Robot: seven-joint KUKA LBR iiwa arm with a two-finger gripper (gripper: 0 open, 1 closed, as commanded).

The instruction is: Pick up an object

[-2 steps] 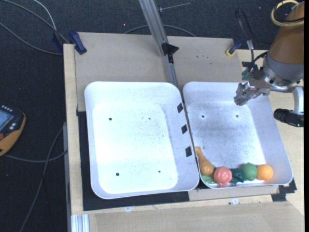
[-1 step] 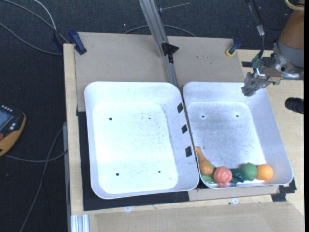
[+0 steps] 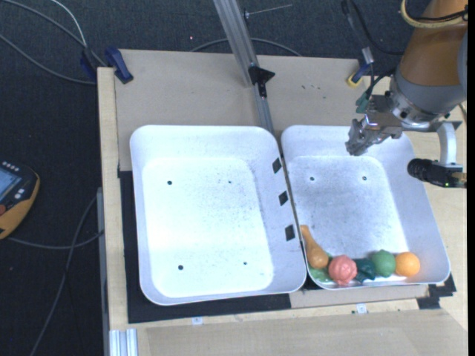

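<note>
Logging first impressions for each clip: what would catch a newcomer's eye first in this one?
The bright cluster of small toy-like objects stands out: an orange carrot-shaped piece, a pink ball, a green ball and an orange ball, all crowded along the near edge of the right white bin. Next comes the grey arm's hand, over that bin's far edge, well away from the cluster.

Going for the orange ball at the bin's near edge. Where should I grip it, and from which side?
Take the orange ball across its middle, coming straight down. It is round, so any axis holds, but the green ball touches its left and the right bin's wall crowds its near side. The end effector hovers at the far rim.
</note>
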